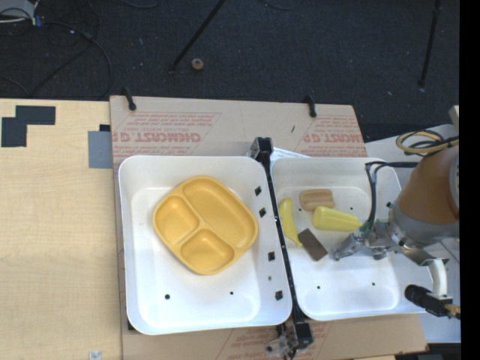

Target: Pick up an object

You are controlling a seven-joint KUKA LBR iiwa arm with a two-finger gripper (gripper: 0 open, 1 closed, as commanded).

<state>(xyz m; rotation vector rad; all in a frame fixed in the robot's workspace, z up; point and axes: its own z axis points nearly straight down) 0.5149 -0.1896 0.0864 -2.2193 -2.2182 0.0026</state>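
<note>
The right bin [352, 306] holds several small items. A tan block [316, 199] lies near its back. A yellow, cone-shaped piece [335, 218] lies just in front of the block. A slim yellow piece [287, 220] rests against the left wall, with a dark brown block [312, 244] beside it. My gripper [351, 247] reaches in from the right, low over the bin floor. Its tip is just right of the brown block and just below the yellow cone-shaped piece. Nothing shows in its grasp.
The left bin [142, 291] holds a yellow divided plate [205, 223]. A black divider [274, 231] runs between the bins. The arm's orange-banded body [431, 193] hangs over the right bin's right edge. Cardboard lies under both bins, and cables cross the dark floor behind.
</note>
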